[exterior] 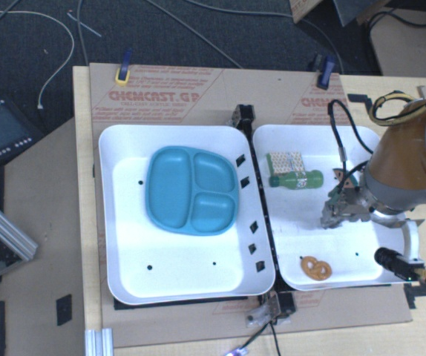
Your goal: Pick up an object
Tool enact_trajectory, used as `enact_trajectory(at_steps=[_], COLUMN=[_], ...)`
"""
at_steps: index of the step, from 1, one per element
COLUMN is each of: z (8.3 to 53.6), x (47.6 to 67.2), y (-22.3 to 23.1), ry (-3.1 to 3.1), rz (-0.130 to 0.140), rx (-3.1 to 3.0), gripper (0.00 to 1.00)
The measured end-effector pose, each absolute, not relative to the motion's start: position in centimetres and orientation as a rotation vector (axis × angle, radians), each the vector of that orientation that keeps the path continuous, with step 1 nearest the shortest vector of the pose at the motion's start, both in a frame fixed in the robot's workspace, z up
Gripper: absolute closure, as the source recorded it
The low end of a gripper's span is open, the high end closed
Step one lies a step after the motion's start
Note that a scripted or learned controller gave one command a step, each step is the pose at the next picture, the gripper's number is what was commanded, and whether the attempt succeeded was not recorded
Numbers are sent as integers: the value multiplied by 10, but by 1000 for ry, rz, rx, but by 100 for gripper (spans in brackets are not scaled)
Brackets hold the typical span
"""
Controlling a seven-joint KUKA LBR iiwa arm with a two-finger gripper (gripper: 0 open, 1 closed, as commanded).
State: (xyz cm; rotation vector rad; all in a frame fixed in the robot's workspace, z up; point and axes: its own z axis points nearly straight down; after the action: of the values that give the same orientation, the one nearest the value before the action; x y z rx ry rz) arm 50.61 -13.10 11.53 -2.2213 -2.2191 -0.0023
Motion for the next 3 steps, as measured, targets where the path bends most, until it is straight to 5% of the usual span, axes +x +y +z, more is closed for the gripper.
enact_trajectory(at_steps=[3], z=[251], x=[519], y=[-128], ry=[-2226], rz=[-5], rx=[-2223], gripper=[100])
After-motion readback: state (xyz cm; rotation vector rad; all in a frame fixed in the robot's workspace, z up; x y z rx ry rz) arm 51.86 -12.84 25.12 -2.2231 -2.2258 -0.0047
